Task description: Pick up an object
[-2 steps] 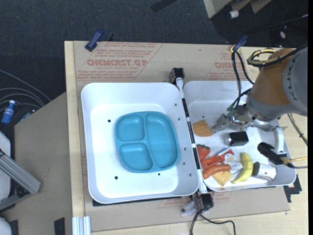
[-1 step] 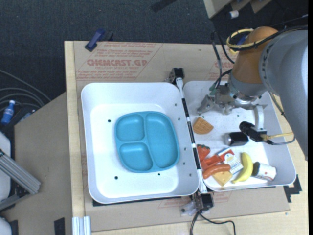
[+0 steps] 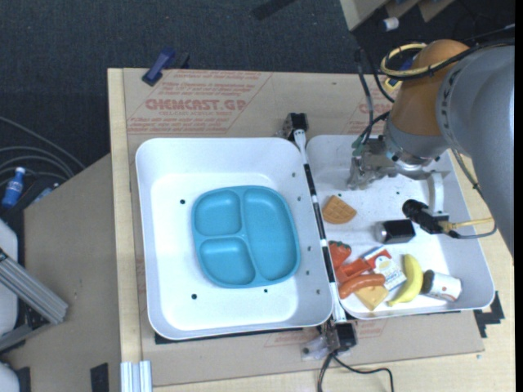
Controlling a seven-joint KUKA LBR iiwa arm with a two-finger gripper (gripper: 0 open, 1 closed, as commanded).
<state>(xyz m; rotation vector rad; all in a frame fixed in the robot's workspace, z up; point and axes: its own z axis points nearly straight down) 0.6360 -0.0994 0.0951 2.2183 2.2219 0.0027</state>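
The arm point(image 3: 458, 96) hangs over the back of the right bin point(image 3: 474, 260), its gripper point(image 3: 365, 170) low with nothing visibly held and a jaw state I cannot tell, so the reach seems in hand: next, line up over the cookie point(image 3: 338, 211), beside the left bin's blue plate point(image 3: 244, 235).

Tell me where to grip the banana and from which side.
Grip the banana across its curved middle, coming straight down from above. It lies flat in the right bin, its lower end close against the other items, so its middle probably offers the freest hold.
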